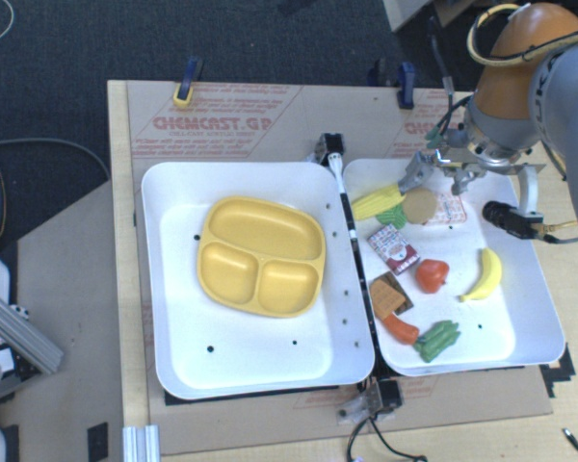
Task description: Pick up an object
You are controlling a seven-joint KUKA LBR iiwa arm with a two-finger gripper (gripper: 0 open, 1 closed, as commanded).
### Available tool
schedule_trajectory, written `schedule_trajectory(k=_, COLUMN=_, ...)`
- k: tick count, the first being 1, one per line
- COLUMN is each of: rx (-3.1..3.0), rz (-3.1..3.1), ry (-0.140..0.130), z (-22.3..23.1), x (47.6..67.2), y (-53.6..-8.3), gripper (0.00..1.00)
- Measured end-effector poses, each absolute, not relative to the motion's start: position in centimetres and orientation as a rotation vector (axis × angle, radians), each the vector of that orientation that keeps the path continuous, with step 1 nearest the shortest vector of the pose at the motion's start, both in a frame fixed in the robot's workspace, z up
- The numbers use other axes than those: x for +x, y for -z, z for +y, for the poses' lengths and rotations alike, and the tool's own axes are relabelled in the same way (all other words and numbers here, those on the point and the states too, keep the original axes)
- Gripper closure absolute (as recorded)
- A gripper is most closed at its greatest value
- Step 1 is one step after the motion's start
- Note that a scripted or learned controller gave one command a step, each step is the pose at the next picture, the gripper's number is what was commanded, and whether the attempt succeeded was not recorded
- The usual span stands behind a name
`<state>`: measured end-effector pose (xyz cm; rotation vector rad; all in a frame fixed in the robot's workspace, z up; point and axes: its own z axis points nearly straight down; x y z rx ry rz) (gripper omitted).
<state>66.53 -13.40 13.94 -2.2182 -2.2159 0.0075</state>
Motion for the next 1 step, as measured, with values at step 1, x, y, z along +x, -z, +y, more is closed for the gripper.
schedule_trajectory(k=1, rx=-2.230, rz=-2.233, ry=0.015, z=-13.44, x=67.10, y=-10.98, gripper=0.00)
